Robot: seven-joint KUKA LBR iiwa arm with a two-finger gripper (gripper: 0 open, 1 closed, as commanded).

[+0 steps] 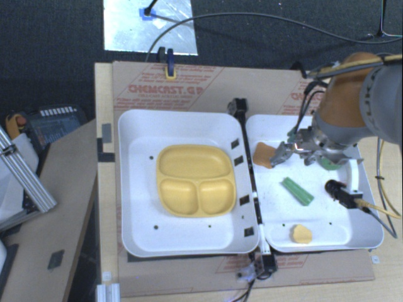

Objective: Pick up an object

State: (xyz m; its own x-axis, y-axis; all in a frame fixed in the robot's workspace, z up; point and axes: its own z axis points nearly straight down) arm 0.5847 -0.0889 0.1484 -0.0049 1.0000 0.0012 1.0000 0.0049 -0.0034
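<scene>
Hovering low in the right bin [329, 220], the gripper [284, 153] sits just beside the orange piece [262, 154] at far left; clamped or released, cannot tell. Seemingly nothing lifted: 1 pick left.

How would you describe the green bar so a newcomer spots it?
Take the right-hand white bin. The green bar lies near the middle of its floor, at a slant. It is long and slim; the orange piece at the bin's far left and the yellow lump near its front edge are short and chunky.
</scene>
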